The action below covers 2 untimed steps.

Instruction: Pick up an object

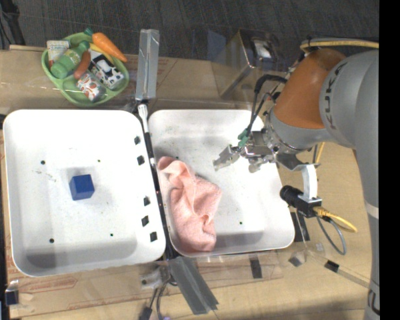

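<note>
A blue cube (pixel 82 186) lies in the left bin (pixel 27 132), left of its middle. A crumpled pink cloth (pixel 191 205) rests in the right bin (pixel 207 122), against its left wall and reaching toward the front. My gripper (pixel 239 163) hangs over the right bin's middle right, to the right of the cloth and a little farther back. It is open, its fingers spread, and nothing is between them. It touches neither the cloth nor the cube.
A green bowl (pixel 57 79) of toy food stands on the bench beyond the left bin's far edge. A grey metal bar (pixel 147 65) sits above the ridge between the bins. The arm covers the right bin's right rim.
</note>
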Each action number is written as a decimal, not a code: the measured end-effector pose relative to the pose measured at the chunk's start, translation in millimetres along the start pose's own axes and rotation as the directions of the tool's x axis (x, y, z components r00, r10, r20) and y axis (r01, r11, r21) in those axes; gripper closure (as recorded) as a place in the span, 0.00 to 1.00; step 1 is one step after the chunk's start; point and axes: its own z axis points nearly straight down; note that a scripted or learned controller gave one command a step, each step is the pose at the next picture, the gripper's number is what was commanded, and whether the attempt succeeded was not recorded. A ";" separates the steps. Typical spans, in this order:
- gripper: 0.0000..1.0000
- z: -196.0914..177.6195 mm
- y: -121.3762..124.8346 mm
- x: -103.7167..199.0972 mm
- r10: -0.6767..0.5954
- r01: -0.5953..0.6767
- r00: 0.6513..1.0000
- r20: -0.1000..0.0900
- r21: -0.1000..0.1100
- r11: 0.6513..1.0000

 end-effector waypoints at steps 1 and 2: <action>0.00 87.8 -4.4 -7.5 -0.075 0.075 0.997 0.001 -0.001 0.997; 0.00 101.3 -43.4 27.6 -0.236 0.236 0.972 0.004 -0.008 0.972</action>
